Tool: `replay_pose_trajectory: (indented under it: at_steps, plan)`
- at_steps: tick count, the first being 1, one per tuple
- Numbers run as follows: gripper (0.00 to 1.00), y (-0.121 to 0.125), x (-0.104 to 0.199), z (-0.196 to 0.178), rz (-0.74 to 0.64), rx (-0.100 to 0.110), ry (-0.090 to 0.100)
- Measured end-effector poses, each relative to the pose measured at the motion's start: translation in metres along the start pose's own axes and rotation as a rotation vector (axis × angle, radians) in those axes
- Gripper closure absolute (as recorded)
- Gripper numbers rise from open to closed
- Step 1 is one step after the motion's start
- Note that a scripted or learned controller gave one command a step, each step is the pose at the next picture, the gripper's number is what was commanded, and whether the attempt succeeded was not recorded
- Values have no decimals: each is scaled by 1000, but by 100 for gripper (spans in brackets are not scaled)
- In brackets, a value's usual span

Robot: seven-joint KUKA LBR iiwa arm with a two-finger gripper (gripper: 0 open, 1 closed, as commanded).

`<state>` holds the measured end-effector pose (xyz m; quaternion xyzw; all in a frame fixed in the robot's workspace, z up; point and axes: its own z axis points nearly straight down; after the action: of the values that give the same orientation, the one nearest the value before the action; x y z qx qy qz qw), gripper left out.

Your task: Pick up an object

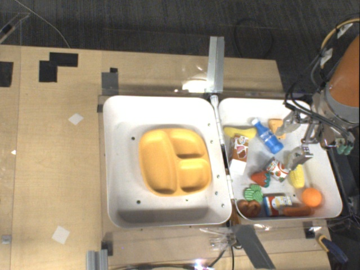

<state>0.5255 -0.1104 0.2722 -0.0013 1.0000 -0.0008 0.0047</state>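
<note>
Bench of pale wood carries two white bins side by side. Left bin holds a yellow divided tray at its centre. Right bin is crowded: a blue bottle near its back edge, a yellow packet by its left wall, a red-and-white carton just below that, corn, an orange ball in the front right corner, and a red bottle along the front edge. Gripper hangs over the bin's right half, fingers spread, nothing between them.
</note>
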Motion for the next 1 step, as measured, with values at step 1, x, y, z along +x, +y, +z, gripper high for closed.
replay_pose_trajectory:
  at_steps: [1]
  plan:
    - [0, -23, -30, 150, -6, 1, -6]
